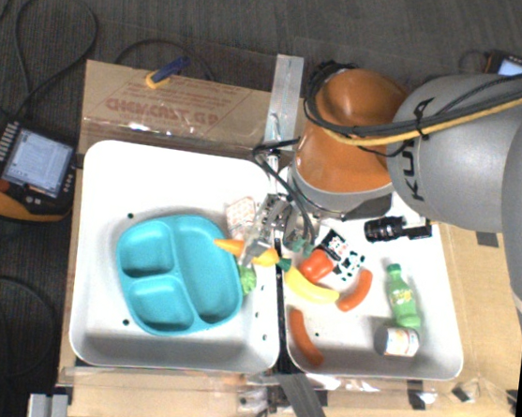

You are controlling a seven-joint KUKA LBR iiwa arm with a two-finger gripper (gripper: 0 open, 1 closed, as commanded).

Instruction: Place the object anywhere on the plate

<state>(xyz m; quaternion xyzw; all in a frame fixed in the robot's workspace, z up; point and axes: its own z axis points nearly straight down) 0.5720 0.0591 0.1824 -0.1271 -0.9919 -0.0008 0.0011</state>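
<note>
The gripper (267, 237) hangs at the blue plate's (173, 272) 3 o'clock edge, right over an orange-and-green toy (242, 250) there, honestly can't tell the claw's state.

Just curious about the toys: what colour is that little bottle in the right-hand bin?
Green, with a yellow label; the bottle shows best in the camera view.

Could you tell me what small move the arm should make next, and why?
Probably a short shift left. The gripper hangs over the wall between the bins, and a carrot-like toy beneath it reaches just past the right rim of the blue plate. Whether the toy is gripped I cannot tell.
</note>
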